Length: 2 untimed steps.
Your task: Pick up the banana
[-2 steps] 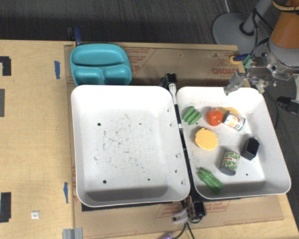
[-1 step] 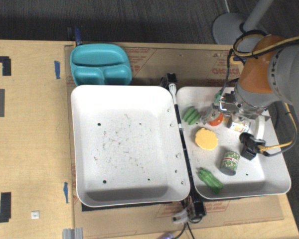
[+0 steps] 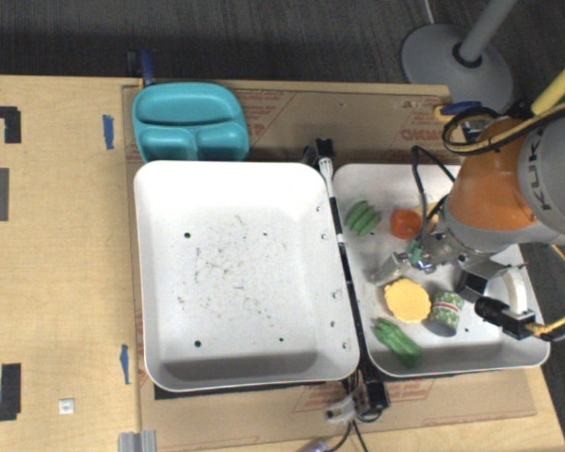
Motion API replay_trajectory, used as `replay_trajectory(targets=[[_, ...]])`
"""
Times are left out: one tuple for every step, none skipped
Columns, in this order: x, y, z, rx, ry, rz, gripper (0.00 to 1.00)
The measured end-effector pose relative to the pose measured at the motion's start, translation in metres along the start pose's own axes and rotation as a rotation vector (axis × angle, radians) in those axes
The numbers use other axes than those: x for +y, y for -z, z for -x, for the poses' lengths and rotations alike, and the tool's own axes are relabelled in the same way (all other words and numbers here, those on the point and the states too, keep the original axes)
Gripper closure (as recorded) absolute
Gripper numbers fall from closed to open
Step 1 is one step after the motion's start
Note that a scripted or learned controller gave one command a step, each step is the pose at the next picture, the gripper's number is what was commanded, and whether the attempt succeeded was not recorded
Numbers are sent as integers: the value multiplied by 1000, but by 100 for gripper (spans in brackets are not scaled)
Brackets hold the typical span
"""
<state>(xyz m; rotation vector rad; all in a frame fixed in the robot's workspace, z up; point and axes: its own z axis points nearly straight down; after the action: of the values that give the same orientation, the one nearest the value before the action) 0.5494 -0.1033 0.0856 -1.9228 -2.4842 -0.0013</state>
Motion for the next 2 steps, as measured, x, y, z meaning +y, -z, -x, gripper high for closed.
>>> replay_trajectory(targets=[[-68,0,-19,-1,-25,1,0],[-53,0,-19,-1,-261,1,0]])
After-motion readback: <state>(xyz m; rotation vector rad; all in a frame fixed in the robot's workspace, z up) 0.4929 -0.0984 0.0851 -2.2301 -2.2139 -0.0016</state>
